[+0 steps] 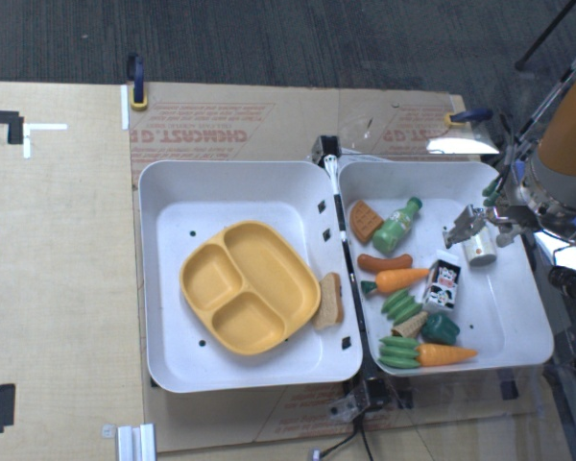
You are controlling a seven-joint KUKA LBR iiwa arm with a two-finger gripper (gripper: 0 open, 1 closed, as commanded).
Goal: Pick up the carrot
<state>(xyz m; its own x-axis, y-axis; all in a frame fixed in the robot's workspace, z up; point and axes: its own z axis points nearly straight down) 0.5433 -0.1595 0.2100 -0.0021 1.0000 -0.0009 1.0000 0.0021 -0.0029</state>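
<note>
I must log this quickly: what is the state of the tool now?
Tool: over the right bin, nothing seen held; open or closed cannot be told.

- White bins: two, the left bin (158,286) and the right bin (518,305), side by side on the bench (58,305).
- Yellow divided plate (250,286): one, with three compartments.
- Bread slices: two, one (329,301) in the left bin and one (366,221) in the right.
- Carrots: two, the upper (401,279) and the lower (445,354).
- Green bottle (397,226): one.
- Sausage (384,262): one.
- Small printed carton (444,285): one.
- Remaining green items: count uncertain.
</note>
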